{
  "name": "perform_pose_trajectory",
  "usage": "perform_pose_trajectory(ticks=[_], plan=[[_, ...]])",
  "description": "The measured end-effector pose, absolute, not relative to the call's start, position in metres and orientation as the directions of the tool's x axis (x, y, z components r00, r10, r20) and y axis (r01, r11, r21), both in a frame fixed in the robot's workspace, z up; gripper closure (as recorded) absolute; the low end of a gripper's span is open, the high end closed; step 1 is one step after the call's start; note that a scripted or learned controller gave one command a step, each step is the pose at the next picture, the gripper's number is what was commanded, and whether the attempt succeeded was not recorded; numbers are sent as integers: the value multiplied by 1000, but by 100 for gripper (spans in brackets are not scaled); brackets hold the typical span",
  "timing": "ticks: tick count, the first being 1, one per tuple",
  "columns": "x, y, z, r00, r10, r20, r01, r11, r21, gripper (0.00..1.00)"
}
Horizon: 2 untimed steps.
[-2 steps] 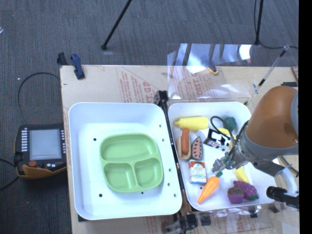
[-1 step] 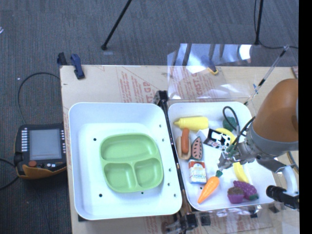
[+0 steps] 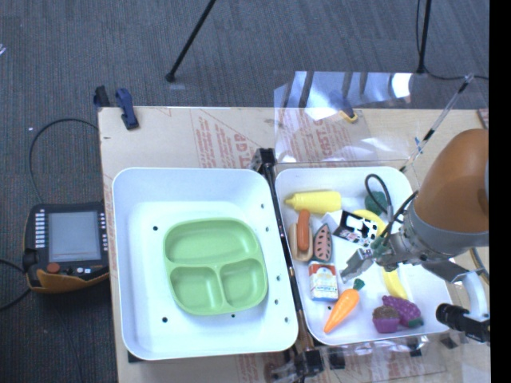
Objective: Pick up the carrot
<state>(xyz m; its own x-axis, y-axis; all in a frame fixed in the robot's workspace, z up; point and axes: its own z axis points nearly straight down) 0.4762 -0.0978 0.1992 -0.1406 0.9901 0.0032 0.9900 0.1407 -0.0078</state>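
Grey arm (image 3: 435, 242) with broad orange band, small metallic claw (image 3: 361, 263)

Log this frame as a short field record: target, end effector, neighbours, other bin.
target: carrot, lying in the right bin near its front edge, tip toward front-left
end effector: above and just behind the carrot, not holding it
neighbours: small carton to the carrot's left, grapes to its right, watermelon slice and hot dog further back
other bin: left bin holds a green divided plate
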Motion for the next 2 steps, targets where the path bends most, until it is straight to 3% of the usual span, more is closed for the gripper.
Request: perform_pose_trajectory(ticks=[1, 2], plan=[[476, -129, 98, -87, 996, 5, 996, 87, -5, 0], [480, -126, 104, -83, 997, 6, 997, 83, 4, 100]])
